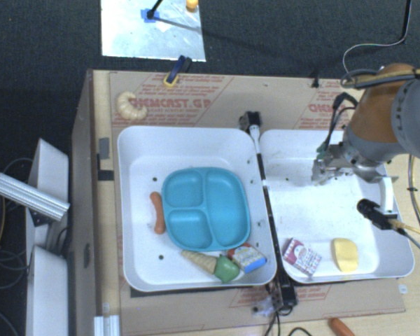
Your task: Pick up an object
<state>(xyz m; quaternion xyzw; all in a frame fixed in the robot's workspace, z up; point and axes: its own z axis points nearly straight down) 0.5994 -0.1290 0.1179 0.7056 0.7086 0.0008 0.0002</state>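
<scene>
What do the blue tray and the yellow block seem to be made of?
The blue tray looks like molded plastic: even colour, rounded compartments, a soft sheen. The yellow block has a matte, pale surface with rounded corners, so it may be foam or soft plastic; the view leaves that open.

Hovering over the right bin (388,254): gripper (327,171); lying near the front wall: yellow block (346,254), red-and-white packet (302,256).

Two white bins: the left bin (129,208) has one blue tray (204,207), one sausage (158,212), one cone (199,260); the right bin (294,149) has one packet (302,256), one yellow block (346,254).
</scene>
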